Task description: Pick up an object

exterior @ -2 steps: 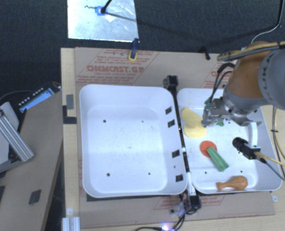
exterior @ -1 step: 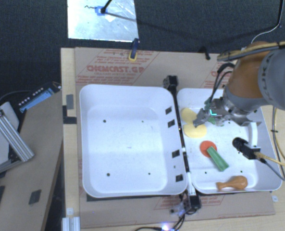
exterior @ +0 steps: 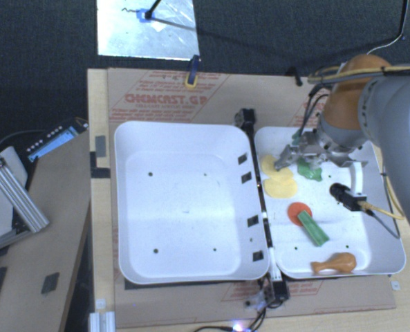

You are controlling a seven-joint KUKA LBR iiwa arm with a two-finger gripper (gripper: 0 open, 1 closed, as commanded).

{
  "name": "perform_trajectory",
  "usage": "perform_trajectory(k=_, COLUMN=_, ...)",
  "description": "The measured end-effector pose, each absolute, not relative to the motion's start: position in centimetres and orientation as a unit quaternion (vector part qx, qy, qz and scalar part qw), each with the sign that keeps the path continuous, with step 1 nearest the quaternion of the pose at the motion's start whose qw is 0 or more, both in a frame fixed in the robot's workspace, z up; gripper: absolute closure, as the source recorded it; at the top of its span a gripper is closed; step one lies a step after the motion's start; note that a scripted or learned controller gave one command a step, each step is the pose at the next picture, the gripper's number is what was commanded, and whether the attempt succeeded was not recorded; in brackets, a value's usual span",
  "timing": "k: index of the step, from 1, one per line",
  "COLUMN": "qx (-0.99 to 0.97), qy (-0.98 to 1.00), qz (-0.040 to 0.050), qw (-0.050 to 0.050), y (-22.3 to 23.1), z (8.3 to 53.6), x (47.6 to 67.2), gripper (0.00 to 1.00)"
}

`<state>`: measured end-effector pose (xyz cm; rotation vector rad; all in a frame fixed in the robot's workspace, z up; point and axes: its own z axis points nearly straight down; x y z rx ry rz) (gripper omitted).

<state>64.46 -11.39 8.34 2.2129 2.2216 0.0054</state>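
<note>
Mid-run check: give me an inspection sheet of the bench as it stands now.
Surface: left bin and right bin, both white, on a printed board.
Job's things: all in the right bin: yellow pieces, green piece, green stick lying on a red disc, tan drumstick-shaped toy.
Clutter: yellow clip at the board's far edge.
Grippers: gripper low over the right bin, beside the green piece; grasp not discernible.
Cables: black cable running down to the arm.
Surroundings: silvery sheet on dark floor; metal frame at left.
</note>
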Motion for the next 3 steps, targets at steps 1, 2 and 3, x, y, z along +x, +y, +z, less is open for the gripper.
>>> perform_trajectory(k=1, qx=0.706, qy=0.708, qz=0.0003, qw=0.000, y=-8.8, z=12.0, x=58.1, gripper=0.00)
perform_trajectory(k=2, qx=0.708, qy=0.706, qz=0.0000, qw=0.002, y=-13.9, z=8.4, x=59.2, gripper=0.00)
perform_trajectory(k=3, qx=0.704, qy=0.710, qz=0.0018, qw=0.002, y=-9.8, z=8.6, x=63.3, gripper=0.00)
